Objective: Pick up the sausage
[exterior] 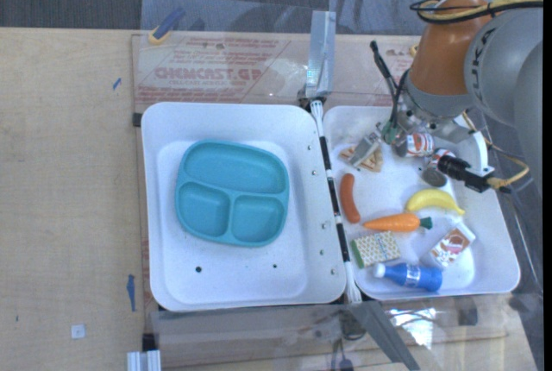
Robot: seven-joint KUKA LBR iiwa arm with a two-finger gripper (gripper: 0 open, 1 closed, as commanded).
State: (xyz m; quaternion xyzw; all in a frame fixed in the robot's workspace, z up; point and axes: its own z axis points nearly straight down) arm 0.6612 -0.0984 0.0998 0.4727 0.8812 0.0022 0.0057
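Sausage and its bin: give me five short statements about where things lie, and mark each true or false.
1. The sausage lies in the right bin, near its left wall. True.
2. The sausage rests on the blue plate. False: the plate sits in the left bin, with no food on it.
3. The carrot lies just right of the sausage's lower end. True.
4. The pincer holds the sausage. False: it hangs at the far end of the right bin, apart from the sausage.
5. The banana lies in the left bin. False: it lies in the right bin, above the carrot's green end.
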